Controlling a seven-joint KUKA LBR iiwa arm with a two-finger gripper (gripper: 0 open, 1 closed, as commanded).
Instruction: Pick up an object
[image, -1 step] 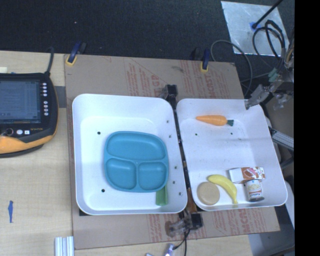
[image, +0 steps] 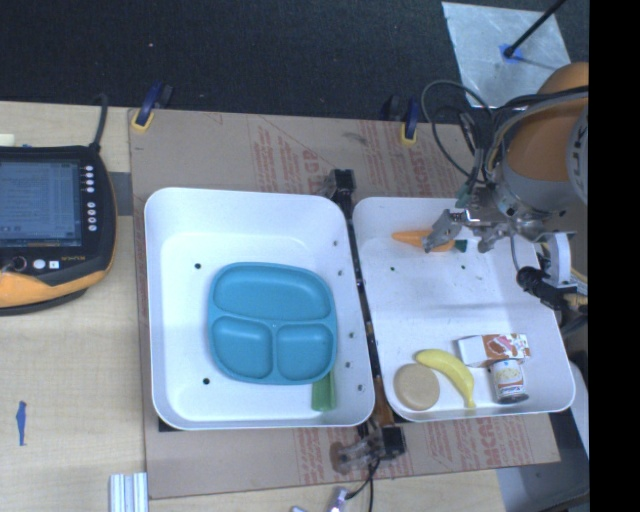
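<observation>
An orange carrot (image: 408, 238) lies at the back of the right bin (image: 440, 300). My gripper (image: 444, 236) is low over the carrot's right end, and a small green bit shows just beside it. At the front of the same bin lie a yellow banana (image: 447, 373), a round tan bun (image: 416, 387), a white and red carton (image: 496, 348) and a small can (image: 509, 381). The left bin (image: 180, 230) holds a blue divided plate (image: 271, 321) with a green block (image: 322, 392) at the plate's front right corner.
A teach pendant (image: 45, 225) lies on the bench left of the bins. Clamps sit at the back edge of the brown board (image: 260, 150). The arm's cables (image: 470, 120) loop above the right bin's back right corner.
</observation>
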